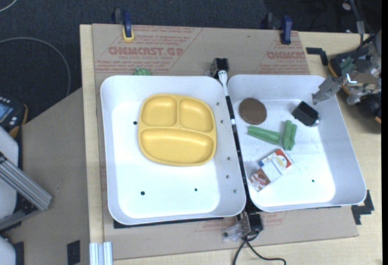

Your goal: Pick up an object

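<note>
The right bin (pixel 345 154) holds a brown round disc (pixel 253 111), a black block (pixel 305 114), two green pieces (pixel 276 134) lying at an angle to each other, and a small white and red carton (pixel 271 168). My gripper (pixel 327 90) reaches in from the right at the bin's far right corner, just above and to the right of the black block. Nothing shows in its grasp.
In the left bin (pixel 121 185) lies a yellow divided plate (pixel 177 129). A black clip (pixel 220 67) sits between the bins at the back. Blue clamps (pixel 126 20) hold the cardboard base at the far edge. Cables lie at the front.
</note>
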`<state>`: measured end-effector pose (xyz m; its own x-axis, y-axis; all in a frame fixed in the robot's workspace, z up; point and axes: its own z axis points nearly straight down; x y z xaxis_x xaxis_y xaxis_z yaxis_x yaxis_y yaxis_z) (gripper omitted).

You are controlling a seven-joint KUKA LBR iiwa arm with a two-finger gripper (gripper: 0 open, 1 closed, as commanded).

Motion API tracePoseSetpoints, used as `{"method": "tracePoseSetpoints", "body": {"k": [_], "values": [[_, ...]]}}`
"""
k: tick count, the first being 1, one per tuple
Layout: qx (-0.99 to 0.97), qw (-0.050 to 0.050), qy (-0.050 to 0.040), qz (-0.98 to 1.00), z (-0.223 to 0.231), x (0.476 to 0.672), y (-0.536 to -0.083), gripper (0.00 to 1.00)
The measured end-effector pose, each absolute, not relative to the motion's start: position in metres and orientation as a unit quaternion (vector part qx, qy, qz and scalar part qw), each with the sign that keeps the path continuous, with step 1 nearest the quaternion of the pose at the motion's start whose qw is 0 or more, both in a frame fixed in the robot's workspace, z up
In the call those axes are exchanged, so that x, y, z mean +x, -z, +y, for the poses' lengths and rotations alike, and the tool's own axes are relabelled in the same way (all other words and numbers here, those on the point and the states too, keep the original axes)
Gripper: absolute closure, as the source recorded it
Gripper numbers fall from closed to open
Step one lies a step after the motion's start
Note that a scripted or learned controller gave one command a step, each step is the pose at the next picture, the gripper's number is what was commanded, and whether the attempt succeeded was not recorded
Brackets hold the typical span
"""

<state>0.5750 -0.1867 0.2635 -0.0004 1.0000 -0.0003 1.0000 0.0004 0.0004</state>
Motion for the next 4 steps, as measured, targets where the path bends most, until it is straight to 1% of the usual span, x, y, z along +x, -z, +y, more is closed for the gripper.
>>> {"method": "tracePoseSetpoints", "body": {"k": [1, 2, 3, 4], "values": [[0.707, 0.009, -0.0046, 0.708, -0.174, 0.609, -0.104, 0.0], [0.708, -0.003, 0.0012, 0.706, -0.18, 0.56, -0.084, 0.0], [0.706, 0.001, -0.0014, 0.709, -0.147, 0.597, -0.085, 0.0], [0.708, -0.002, 0.001, 0.706, -0.15, 0.54, -0.115, 0.0]]}}
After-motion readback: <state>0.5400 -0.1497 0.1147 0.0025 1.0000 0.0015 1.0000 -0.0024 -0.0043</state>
